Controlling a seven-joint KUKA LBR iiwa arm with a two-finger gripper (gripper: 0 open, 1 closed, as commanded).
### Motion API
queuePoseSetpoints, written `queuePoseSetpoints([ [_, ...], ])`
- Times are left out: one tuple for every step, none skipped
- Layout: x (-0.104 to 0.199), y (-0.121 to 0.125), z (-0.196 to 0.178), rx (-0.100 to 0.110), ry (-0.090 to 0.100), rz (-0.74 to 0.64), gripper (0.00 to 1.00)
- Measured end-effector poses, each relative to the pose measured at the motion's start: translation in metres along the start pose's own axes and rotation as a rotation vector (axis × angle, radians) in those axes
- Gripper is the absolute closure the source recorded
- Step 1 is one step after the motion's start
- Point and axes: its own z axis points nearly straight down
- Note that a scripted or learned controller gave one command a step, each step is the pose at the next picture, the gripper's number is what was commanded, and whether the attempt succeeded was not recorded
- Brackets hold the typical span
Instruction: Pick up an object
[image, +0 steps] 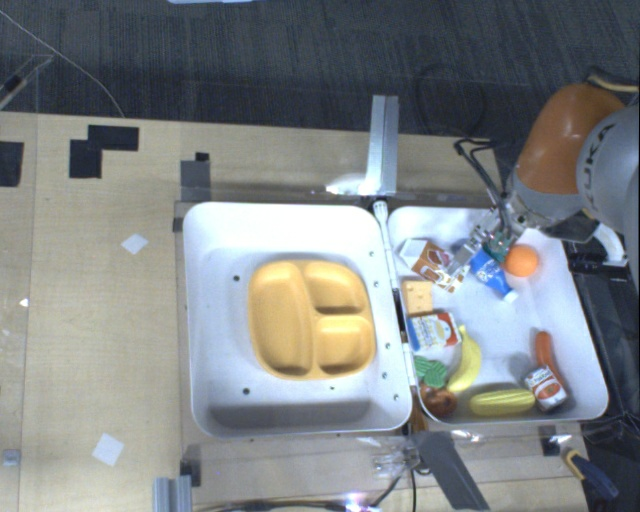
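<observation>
- Nearest the camera, along the near edge of the right bin (590, 395), lie a small can (545, 388) with a red label, a yellow-green pickle-shaped toy (502, 401), a banana (465, 362) and a dark red fruit (440, 403) beside something leafy green (432, 371).
- A sausage (544, 349) sits just behind the can; a white packet (433, 330) and a cracker (418, 296) lie by the bin's left wall.
- The left bin (210, 330) holds a yellow divided tray (310, 317), well apart from the arm's reach.
- The gripper (484, 243) hangs at the far end of the right bin, low over a tight cluster — a brown-and-white carton (432, 263) to its left, a blue packet (493, 273) just under it, an orange ball (521, 262) to its right.
- Whether its fingers are spread or closed I cannot tell; nothing is plainly held between them.
- The likely target is the blue packet or the carton — both touch or nearly touch the gripper's tip.
- To do this well: centre on one item, come straight down so the ball is not nudged away, close across the packet's narrow side, and lift slowly.
</observation>
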Motion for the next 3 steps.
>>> queuePoseSetpoints([
  [-0.017, -0.002, 0.003, 0.001, 0.042, 0.170, 0.00],
  [-0.025, -0.001, -0.013, -0.012, 0.002, 0.165, 1.00],
  [-0.019, -0.002, -0.008, 0.002, 0.029, 0.161, 0.00],
])
